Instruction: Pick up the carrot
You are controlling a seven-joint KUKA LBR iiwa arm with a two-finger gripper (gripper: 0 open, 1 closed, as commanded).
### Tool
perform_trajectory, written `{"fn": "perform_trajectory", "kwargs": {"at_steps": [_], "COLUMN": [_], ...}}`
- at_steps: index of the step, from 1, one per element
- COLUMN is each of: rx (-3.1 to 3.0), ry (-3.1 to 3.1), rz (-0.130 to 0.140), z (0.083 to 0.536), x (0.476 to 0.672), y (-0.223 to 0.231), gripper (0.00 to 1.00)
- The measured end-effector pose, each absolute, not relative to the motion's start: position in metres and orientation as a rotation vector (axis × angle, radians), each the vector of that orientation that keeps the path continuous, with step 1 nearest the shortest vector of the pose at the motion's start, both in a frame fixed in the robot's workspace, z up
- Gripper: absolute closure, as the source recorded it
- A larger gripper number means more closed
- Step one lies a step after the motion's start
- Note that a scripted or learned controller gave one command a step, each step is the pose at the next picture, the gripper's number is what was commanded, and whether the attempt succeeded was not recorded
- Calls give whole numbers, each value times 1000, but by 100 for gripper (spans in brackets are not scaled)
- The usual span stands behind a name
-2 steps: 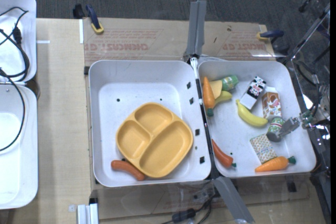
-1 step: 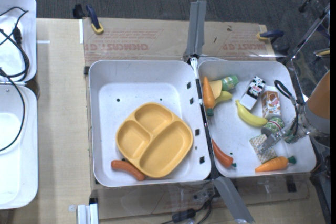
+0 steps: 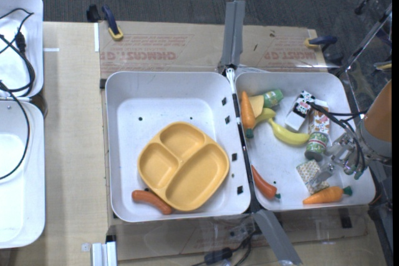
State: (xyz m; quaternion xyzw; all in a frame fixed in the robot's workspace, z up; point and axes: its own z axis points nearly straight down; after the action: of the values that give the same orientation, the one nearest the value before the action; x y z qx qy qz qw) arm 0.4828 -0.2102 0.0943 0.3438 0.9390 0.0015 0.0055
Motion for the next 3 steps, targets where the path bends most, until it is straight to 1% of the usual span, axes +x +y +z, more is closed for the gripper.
{"fn": "perform_trajectory", "kwargs": {"at_steps": [1,2,3], "rx": [545,566,566], "ry": [3082,3083,3068], "rz": [2,-1,2], "z": [94,93,103], "x": [483,481,487], "y": [-202,-188,-187], "gripper": [0,0,100]}}
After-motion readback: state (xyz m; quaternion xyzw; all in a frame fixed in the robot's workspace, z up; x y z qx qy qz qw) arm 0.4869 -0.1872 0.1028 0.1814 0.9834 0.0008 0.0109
